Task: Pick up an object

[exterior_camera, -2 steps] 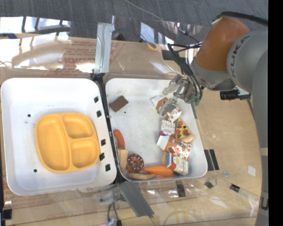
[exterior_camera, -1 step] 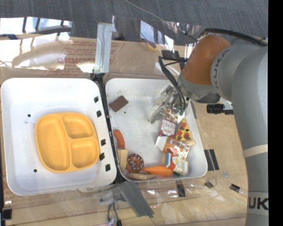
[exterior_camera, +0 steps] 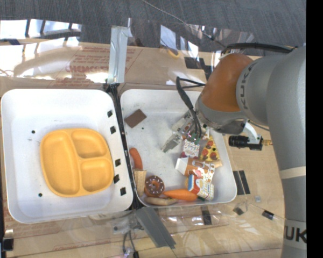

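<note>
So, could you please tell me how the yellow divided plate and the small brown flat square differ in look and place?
The yellow divided plate is large, with three moulded compartments, and lies in the left white bin; the small brown flat square is plain and lies in the right white bin near its upper left corner. The plate lies alone; the square shares its bin with toy foods. Both lie flat.

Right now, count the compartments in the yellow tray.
3. The yellow tray lies in the left bin: one long compartment along its left side, one at upper right, one at lower right.
</note>
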Available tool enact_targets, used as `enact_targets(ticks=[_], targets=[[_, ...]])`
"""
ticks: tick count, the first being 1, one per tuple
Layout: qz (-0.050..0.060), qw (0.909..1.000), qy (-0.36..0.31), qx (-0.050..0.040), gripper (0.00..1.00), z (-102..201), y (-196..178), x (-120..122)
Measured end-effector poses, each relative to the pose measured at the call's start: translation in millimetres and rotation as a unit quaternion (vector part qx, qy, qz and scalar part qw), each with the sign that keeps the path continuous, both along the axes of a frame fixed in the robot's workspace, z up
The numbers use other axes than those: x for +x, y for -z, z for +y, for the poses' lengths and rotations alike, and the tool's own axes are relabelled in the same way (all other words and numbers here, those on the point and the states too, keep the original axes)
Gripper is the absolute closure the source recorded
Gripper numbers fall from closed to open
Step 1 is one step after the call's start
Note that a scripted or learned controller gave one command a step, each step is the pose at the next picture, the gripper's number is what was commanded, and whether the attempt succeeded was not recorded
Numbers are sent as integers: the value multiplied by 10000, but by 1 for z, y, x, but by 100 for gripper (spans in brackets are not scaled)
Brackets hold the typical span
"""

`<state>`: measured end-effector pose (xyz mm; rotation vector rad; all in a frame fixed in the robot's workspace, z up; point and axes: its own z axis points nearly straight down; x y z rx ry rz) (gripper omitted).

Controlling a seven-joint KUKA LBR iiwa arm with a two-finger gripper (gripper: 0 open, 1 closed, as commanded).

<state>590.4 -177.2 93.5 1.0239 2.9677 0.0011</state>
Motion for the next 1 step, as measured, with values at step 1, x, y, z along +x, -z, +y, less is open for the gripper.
enact_targets(ticks=[1], targets=[[-12, 10000, -34, -5, 100, 1, -11, 2]])
